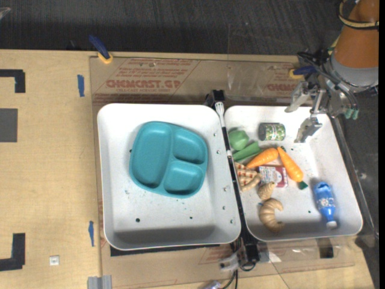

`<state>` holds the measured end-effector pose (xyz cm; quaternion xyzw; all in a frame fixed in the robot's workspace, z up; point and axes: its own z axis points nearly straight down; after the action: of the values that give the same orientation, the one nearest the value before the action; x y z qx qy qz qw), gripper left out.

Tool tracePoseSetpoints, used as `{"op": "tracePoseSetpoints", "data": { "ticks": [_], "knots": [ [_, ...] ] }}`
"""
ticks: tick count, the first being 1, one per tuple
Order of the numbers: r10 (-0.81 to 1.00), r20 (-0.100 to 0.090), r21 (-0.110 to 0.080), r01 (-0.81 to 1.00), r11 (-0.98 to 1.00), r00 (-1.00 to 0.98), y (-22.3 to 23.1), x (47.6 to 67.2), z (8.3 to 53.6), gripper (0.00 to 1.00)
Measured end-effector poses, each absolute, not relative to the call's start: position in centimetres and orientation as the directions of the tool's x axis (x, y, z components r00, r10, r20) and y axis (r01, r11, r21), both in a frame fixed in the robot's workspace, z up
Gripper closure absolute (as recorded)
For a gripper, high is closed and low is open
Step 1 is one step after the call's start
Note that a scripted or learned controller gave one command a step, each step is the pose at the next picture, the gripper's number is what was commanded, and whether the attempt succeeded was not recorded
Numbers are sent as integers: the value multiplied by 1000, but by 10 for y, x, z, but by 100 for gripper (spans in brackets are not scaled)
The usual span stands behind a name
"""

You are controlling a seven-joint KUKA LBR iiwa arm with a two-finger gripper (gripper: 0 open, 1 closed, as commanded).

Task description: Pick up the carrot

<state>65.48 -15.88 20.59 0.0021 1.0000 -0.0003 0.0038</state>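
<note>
On a cardboard-covered bench (48, 161) before dark floor, the gripper (308, 114) hangs with fingers apart over the right bin's (352, 221) far edge, while the carrot (290, 165) lies mid-bin.

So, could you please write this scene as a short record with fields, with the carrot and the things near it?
left bin: holds a teal divided plate
right bin: holds two carrots, can, green vegetable, croissant, blue bottle, small packet
carrots: two orange ones and, tops close together, in the bin's middle
can: behind the carrots
croissant: near front wall
blue bottle: front right corner
gripper: over the right bin's back right part, holding nothing
task status: carrot not yet picked
</note>
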Motion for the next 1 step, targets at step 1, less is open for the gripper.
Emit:
{"op": "tracePoseSetpoints", "data": {
  "ticks": [1],
  "knots": [
    [-100, -16, -2, -99, 995, -995, -171, 640, 120, 0]
  ]
}}
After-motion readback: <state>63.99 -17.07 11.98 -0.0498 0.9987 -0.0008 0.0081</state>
